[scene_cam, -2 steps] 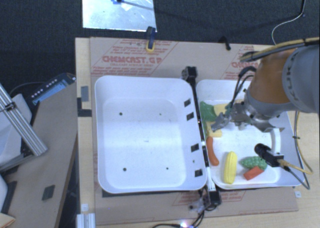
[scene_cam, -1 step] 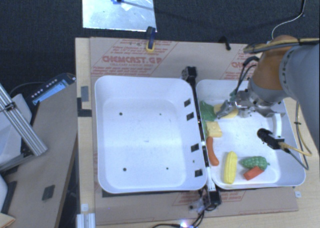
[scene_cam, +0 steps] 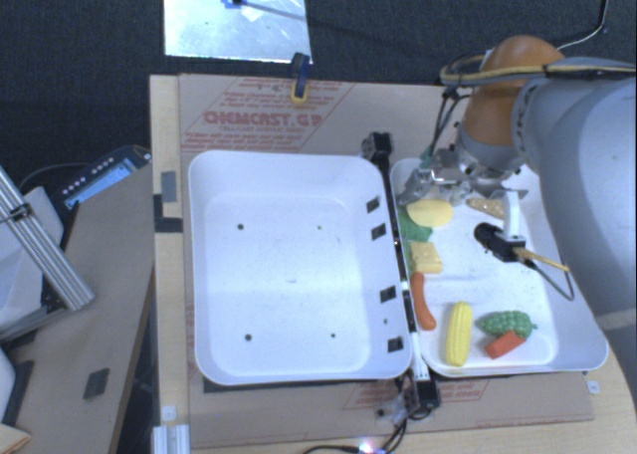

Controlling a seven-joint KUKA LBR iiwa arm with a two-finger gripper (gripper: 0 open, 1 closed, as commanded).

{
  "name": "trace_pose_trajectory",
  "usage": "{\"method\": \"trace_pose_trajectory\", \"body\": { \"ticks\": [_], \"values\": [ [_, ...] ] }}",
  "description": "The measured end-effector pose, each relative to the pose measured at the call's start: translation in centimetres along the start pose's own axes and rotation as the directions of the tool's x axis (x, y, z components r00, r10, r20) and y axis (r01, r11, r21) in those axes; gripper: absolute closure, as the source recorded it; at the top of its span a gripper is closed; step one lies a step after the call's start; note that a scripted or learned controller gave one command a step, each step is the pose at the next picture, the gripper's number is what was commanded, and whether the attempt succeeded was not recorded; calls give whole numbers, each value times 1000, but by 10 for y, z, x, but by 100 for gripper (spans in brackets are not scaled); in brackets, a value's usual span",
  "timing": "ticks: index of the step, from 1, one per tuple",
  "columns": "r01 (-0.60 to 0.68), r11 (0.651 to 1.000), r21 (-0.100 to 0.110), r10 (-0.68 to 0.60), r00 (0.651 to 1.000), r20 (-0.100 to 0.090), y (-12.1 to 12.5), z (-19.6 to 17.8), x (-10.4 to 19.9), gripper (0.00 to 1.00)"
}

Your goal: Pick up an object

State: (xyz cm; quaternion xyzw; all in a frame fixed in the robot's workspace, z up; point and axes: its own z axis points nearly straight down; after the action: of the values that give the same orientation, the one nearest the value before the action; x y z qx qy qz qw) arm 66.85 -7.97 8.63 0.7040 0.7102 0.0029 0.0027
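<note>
Yellow corn (scene_cam: 458,333), orange carrot (scene_cam: 423,303), pale yellow lemon (scene_cam: 430,212) (green beneath), white bins (scene_cam: 289,273)

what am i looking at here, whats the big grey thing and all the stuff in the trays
This is a single photo from one camera fixed above a bench, looking down at a slant. The big grey thing is a robot arm reaching in from the right. Its claw hangs over the right bin, just above a yellow lemon-like toy. That bin also holds a toy corn cob and a green leafy piece. The left bin sits beside it. Whether the claw grips anything is unclear.
</note>
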Motion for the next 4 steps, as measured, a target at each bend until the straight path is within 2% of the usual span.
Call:
{"method": "trace_pose_trajectory", "body": {
  "ticks": [1, 2, 3, 4],
  "values": [
    [-8, 1000, 7, 8, 1000, 1, -25, -70, 62, 0],
    [1, 1000, 6, -1, 1000, -2, -59, -100, 129, 0],
    [-3, 1000, 4, 3, 1000, 0, -56, -110, 125, 100],
    [6, 1000, -1, -6, 1000, -5, -54, -185, 244, 100]
  ]
}}
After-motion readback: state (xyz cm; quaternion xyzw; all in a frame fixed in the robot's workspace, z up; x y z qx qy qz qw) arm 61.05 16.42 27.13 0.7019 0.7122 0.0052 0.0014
